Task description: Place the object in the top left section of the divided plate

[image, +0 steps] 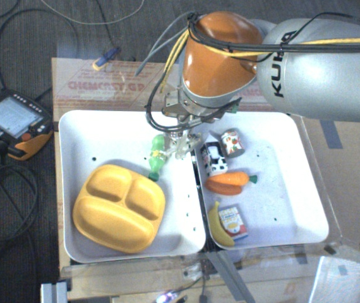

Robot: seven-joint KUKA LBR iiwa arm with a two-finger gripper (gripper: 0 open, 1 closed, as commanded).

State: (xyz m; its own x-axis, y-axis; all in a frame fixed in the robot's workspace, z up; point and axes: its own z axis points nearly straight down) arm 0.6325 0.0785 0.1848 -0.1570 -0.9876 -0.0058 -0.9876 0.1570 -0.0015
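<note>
A yellow divided plate (120, 207) lies in the lower part of the left bin (79, 131), with two smaller sections on its far side and one large section nearer the camera. A small green bottle (158, 153) lies on the bin floor just beyond the plate's upper right corner. My gripper (180, 146) hangs under the orange wrist band, low over the left bin near the divider between the bins. It is immediately right of the green bottle, close to it or touching it. Nothing rests on the plate.
The right bin (287, 201) holds an orange carrot (227, 182), a banana (218, 227), a small carton (232, 222), a black-and-white box (215, 163) and a small can (232, 142). A teach pendant (12, 122) lies left of the bench.
</note>
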